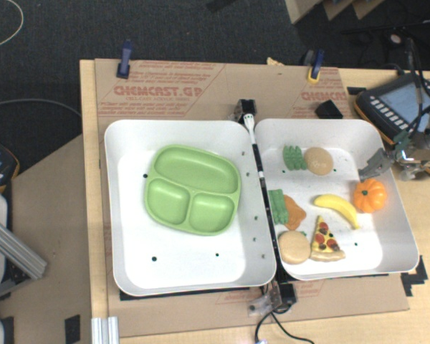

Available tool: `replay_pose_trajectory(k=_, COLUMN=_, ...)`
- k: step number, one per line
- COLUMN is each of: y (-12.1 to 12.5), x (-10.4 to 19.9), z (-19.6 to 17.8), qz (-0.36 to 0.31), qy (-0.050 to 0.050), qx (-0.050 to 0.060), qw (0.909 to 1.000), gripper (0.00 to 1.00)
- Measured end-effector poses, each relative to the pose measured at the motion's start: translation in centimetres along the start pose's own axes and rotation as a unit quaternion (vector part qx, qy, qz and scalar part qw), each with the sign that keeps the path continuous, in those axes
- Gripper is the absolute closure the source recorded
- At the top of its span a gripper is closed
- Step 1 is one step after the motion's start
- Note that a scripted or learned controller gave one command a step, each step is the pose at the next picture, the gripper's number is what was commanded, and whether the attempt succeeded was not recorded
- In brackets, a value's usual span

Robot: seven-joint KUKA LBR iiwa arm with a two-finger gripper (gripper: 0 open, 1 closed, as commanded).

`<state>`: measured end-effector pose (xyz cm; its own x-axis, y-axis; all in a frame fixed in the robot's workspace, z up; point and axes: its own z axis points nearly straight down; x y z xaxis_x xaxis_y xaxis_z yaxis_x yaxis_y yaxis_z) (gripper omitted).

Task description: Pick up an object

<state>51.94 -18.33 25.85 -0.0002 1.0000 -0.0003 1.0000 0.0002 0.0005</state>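
The right bin [394, 253] holds several toy foods. An orange pumpkin [370, 196] sits near its right wall, with a yellow banana [337, 208] just left of it. A pizza slice [325, 241] and a round tan cookie [294, 247] lie at the front. A beige bun [319, 160] and a green ridged piece [294, 158] lie at the back. A green strip [277, 205] and an orange piece [294, 211] rest by the left wall. My gripper [378, 163] reaches in at the bin's right rim, just above and behind the pumpkin, and holds nothing that I can see.
The left bin [129, 264] carries a green three-compartment plate [192, 189]. A black handheld device [395, 106] with cables lies at the back right, behind the arm. Blue clamps [124, 61] pin the cardboard sheet at the bench's back edge.
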Motion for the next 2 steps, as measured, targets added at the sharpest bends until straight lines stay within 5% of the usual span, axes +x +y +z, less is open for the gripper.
replay_pose_trajectory(k=1, y=-4.2, x=6.6, z=-1.3, qz=-0.003, qy=0.002, qx=0.002, qw=1.0000, gripper=0.00)
replay_pose_trajectory(k=2, y=-3.9, x=6.2, z=-2.3, qz=-0.001, qy=0.000, qx=-0.001, qw=1.0000, gripper=1.00)
